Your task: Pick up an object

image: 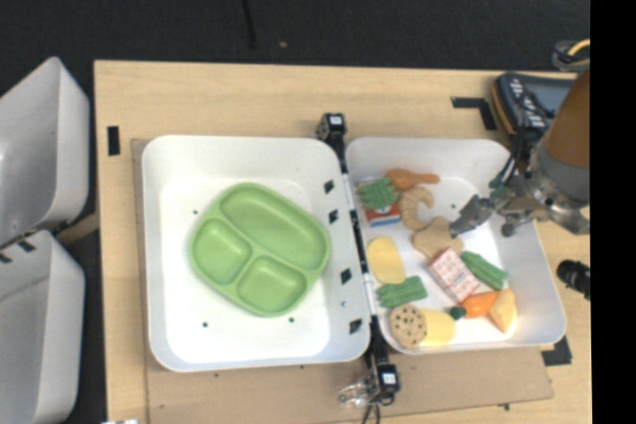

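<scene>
Overhead, the fingers (475, 215) hover spread and released above the right bin (545, 298), at one o'clock from the tan toy piece (431, 238).

A smooth, faintly glossy green plastic tray (260, 249) is lying in the glossy white plastic left bin (159, 313), both sitting on a matt pale wooden bench (229, 99), with small plastic-looking toy foods (437, 273) at three o'clock.
</scene>
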Controlling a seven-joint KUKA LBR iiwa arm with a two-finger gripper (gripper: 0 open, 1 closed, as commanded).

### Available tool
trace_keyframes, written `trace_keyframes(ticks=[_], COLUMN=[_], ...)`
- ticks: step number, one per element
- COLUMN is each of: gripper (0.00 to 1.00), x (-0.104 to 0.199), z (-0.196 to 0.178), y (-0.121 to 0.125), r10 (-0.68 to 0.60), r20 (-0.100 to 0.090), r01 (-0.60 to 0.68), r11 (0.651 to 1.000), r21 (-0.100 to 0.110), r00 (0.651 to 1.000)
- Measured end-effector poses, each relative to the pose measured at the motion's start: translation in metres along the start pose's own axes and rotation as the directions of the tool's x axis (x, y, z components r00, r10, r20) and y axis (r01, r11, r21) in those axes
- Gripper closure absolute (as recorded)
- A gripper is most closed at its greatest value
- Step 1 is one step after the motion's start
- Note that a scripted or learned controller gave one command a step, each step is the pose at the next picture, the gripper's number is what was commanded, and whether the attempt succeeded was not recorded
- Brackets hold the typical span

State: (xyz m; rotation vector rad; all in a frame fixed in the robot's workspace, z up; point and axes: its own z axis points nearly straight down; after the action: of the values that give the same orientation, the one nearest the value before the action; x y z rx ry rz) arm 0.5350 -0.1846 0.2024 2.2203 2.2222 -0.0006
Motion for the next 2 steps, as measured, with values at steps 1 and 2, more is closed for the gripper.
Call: trace_keyframes(ticks=[1, 2], gripper=[0.00, 0.00], x=[0.068, 0.130], z=[0.002, -0.021], y=[-0.047, -0.039], r10=[-0.004, -0.008], r20=[-0.002, -0.002], r01=[0.004, 0.008], r11=[1.000, 1.000], r21=[0.003, -0.004], r00=[1.000, 1.000])
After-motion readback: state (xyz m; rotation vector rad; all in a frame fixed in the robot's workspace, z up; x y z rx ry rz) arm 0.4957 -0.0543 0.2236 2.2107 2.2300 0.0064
